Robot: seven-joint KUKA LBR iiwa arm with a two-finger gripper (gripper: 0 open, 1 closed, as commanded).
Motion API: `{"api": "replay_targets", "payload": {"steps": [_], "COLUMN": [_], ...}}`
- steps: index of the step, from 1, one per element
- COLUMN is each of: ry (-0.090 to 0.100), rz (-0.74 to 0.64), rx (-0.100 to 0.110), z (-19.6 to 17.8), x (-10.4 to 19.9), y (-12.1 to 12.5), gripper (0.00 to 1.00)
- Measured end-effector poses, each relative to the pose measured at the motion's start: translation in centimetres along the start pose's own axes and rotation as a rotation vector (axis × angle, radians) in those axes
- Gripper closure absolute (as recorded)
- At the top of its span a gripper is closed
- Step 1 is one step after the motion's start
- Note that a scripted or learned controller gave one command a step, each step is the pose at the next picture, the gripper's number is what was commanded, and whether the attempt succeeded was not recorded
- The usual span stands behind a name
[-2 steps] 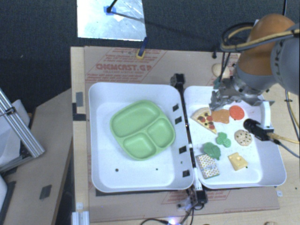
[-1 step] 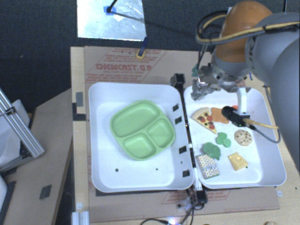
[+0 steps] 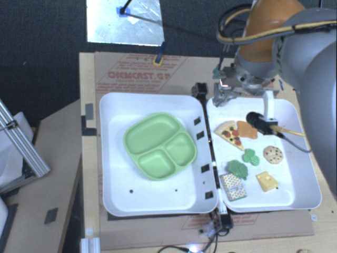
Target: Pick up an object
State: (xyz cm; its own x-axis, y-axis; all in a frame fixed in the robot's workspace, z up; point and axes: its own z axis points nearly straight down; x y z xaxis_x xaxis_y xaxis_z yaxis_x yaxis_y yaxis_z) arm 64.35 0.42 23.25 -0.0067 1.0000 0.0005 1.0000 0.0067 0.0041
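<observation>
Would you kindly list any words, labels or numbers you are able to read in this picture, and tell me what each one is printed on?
"CHEMCAST" in red, followed by characters that look like "GP" but are too blurred to confirm, on the brown cardboard sheet above the left bin.
A second red print on the cardboard's lower edge, below the bins: too small and partly covered to read.
Nothing legible on the green plate, the toy foods or the arm.
</observation>
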Motion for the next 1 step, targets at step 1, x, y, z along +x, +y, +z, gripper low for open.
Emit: {"api": "replay_targets", "payload": {"steps": [1], "ry": [-0.001], "rz": [0.000], "rx": [0.000], "z": [0.54], "x": [0.31], "y": [1.10], "gripper": [1.00]}}
